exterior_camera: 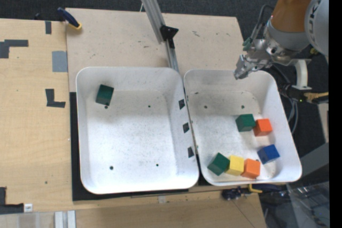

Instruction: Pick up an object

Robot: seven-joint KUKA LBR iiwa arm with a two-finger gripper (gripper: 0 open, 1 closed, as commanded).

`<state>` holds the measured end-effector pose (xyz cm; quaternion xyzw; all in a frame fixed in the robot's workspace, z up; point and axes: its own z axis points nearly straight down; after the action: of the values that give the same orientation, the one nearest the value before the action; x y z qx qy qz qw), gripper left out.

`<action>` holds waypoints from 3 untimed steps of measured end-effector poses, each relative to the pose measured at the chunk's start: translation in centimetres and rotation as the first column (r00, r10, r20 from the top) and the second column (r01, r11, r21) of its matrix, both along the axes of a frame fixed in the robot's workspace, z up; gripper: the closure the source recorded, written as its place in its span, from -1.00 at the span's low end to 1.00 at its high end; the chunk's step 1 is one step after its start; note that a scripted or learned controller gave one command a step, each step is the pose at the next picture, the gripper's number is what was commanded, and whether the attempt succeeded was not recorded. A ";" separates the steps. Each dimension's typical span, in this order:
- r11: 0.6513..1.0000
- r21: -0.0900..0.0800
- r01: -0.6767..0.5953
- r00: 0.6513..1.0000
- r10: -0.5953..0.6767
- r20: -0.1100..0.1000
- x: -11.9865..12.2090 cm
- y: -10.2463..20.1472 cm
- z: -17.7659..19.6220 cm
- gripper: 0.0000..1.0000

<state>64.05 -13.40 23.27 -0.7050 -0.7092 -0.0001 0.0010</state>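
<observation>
We saw claw (241,73) over right bin (278,94) far rim; grip state unclear, nothing visibly held. Green cube (245,122), orange cube (262,126) lay below claw; lone green cube (105,94) far left.

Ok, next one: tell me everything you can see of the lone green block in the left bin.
The green block is a small dark-green cube, matte, solid-looking, with no markings visible. It sits on the floor of the left bin near the far-left corner, turned slightly out of line with the bin's walls, casting a small shadow beneath. Nothing else touches it: it stands apart from the walls, and the end effector hangs over the right bin's far rim, well away.
</observation>
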 end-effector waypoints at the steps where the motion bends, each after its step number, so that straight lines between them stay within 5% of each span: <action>1: 1.000 0.000 0.000 1.000 0.000 -0.001 -1.0 5.7 -0.8 1.00; 3: 1.000 0.000 -0.001 1.000 0.001 -0.002 -4.1 15.1 -1.4 1.00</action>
<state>59.96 1.69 21.85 -0.7048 -0.7094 0.0008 0.0016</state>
